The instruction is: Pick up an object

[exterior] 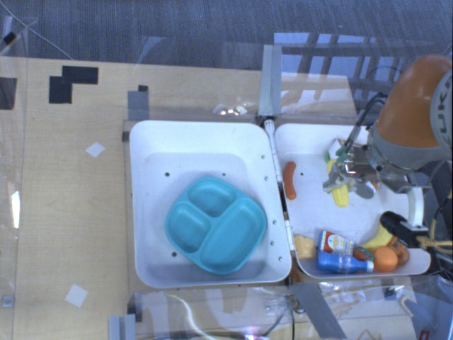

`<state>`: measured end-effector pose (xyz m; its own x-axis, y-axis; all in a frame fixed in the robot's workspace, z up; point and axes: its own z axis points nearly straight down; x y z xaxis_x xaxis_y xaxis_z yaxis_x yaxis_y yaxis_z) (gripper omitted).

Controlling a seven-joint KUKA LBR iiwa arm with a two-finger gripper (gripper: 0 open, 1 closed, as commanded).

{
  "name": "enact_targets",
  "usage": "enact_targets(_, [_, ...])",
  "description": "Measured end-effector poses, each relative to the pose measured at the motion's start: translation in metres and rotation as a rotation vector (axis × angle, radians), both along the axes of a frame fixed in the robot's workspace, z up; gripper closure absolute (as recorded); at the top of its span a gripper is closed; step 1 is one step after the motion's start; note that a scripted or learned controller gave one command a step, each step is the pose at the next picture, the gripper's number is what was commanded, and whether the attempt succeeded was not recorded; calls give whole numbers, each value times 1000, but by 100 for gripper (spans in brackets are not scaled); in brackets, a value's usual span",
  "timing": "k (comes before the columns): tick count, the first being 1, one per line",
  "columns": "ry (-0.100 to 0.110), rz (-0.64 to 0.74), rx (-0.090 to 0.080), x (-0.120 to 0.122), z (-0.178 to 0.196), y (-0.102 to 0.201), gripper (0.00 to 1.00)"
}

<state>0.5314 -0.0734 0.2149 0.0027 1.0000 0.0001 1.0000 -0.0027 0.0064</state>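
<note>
My gripper (347,181) hangs low in the right bin (311,142), in its upper middle part. Directly under it lies a yellow oblong object (341,196); one yellow end shows below the gripper and another bit above it. Whether the gripper touches this object cannot be made out. A red-orange sausage (289,179) lies upright along the bin's left wall, well left of the gripper. Along the near wall sit a tan lump (304,246), a small red and white carton (334,242), a blue bottle (344,263), an orange (386,259) and a yellow piece (378,239).
The left bin (148,190) holds a blue divided plate (216,224) in its near half. A metal divider rail (277,183) separates the two bins. The grey arm with its orange band (416,105) covers the right bin's far right side.
</note>
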Motion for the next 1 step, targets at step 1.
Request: enact_targets(1, [3,-133,1,-1,-23,28,100])
